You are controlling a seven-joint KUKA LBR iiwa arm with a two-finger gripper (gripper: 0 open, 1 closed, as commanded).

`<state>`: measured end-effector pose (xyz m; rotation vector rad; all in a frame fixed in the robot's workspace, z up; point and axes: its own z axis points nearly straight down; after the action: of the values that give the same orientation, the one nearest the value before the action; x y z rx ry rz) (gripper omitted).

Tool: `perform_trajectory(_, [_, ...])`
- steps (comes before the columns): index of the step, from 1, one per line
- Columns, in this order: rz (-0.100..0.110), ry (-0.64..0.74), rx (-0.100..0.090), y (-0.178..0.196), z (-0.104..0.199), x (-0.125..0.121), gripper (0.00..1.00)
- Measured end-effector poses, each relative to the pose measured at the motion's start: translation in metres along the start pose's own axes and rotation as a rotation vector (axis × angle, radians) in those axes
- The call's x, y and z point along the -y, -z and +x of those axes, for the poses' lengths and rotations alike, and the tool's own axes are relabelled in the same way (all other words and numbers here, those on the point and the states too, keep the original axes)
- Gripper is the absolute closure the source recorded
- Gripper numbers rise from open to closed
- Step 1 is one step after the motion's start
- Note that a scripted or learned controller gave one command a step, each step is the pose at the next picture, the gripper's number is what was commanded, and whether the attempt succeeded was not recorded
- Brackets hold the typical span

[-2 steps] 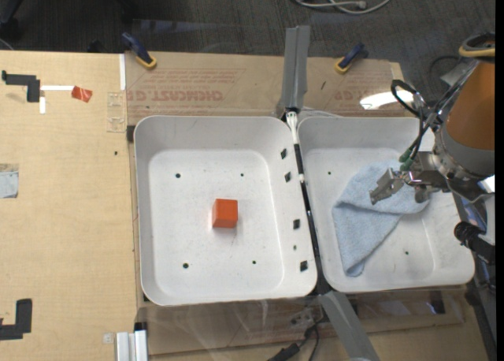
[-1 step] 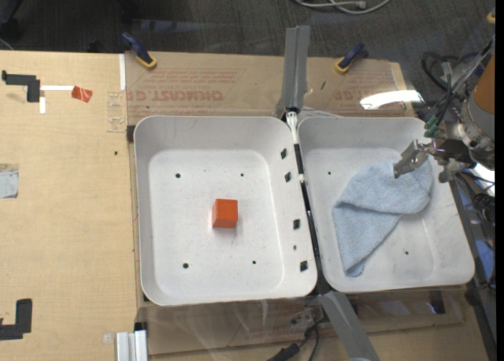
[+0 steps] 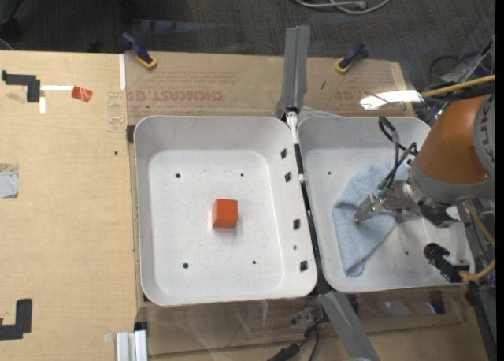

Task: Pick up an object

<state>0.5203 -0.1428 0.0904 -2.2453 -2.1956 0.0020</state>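
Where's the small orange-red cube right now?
The small orange-red cube sits alone near the middle of the left white bin, across the divider from the light blue cloth.

From my screen both bins [image 3: 157, 194] look like smooth white plastic with a faint sheen, and the block [image 3: 225, 213] reads as matt orange, maybe foam or wood. The cloth [image 3: 364, 229] is soft, pale blue and rumpled. The bench [image 3: 55, 217] looks like matt light wood, with dull brown cardboard [image 3: 213, 87] behind the bins.
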Motion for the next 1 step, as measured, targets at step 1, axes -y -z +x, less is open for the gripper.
perform_trajectory(1, [0.000,0.068,0.000,-0.0001,0.0292,-0.0466,0.00])
